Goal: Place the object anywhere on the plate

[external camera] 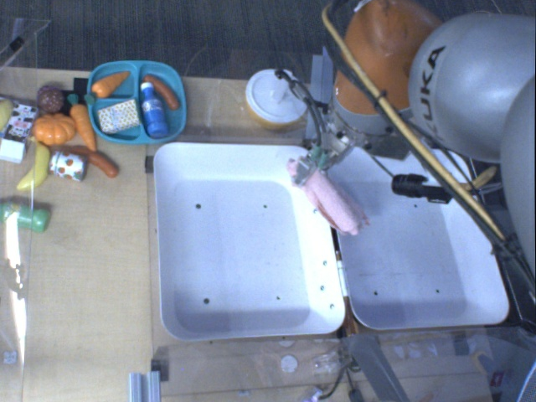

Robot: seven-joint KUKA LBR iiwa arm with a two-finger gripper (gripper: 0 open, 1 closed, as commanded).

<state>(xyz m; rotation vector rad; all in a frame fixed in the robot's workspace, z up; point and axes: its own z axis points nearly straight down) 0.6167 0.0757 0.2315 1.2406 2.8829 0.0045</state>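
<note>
left bin (243,249) floor wide open mid-frame, right bin (427,283) open across its lower half, but the pink object (333,203) straddles the shared wall at upper centre with the arm (452,82) looming over the upper right, and toy clutter (75,132) crowds the worktop (84,308) upper left.

This is a robotics lab, set up for pick-and-place trials. A pale wooden bench (84,291) carries two shallow white plastic bins side by side, the left bin (243,241) and the right bin (427,266), with a large grey and orange industrial arm (435,65) reaching over them. Practice props sit at the bench's far left: a teal divided plastic tray (138,100) of toy food, with loose plastic vegetables (63,132) beside it. Dark carpet (167,15) lies beyond the bench.
</note>
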